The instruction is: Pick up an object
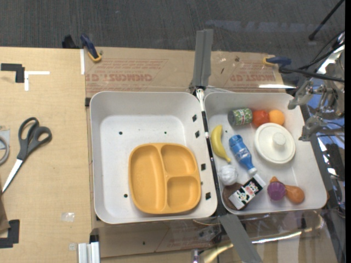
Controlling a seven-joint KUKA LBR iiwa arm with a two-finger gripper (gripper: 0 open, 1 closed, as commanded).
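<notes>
Bins first: the shallow white left-hand bin (104, 147) holds one thing, a yellow-orange plastic divided tray (164, 177) with three compartments, lying flat toward the near wall. The shallow white right-hand bin (307, 152) is crowded. A yellow banana (220, 143) lies along its left wall, with a blue plastic bottle (241, 153) just beside it and a crumpled white ball (227, 173) near the bottle's lower end. At the far wall sit a green labelled can (241, 116), a red round fruit (260, 117) and an orange round fruit (277, 117), in a row. A white round lidded dish (275, 142) lies below them. Toward the near wall lie a black-and-white cow-patterned carton (245, 193), a purple round fruit (276, 190) and an orange pear-shaped toy (294, 194).

Metal arm parts stand at the right edge above the right bin's rim; whether the gripper's fingers are spread or pressed together cannot be told.

Both bins rest on brown printed cardboard (142, 70) over a pale wooden bench (49, 201), where black-handled scissors (24, 147) lie. Dark grey carpet (137, 10) lies beyond.
</notes>
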